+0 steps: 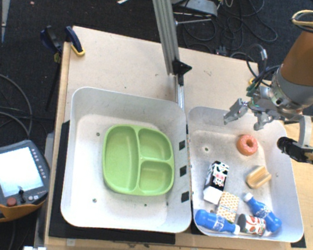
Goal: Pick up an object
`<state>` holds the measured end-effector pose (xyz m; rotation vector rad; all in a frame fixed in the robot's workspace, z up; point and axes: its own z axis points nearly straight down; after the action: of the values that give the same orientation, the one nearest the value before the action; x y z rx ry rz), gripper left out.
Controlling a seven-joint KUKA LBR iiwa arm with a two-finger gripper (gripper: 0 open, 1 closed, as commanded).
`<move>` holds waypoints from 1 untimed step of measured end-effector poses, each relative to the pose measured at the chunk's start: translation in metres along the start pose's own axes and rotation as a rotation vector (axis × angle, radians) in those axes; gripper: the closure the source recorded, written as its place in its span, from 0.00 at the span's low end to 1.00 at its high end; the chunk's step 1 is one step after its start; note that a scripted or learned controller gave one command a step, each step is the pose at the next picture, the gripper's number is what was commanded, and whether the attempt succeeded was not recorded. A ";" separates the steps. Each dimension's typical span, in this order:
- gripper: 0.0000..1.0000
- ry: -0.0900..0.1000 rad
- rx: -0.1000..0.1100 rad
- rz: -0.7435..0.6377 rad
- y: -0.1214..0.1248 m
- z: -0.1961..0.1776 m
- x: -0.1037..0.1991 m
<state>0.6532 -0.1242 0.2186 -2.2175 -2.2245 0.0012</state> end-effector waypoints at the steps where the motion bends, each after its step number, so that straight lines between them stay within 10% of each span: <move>1: 0.00 0.000 -0.001 0.000 0.000 0.000 0.000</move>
<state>0.6534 -0.1242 0.2188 -2.2176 -2.2253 0.0010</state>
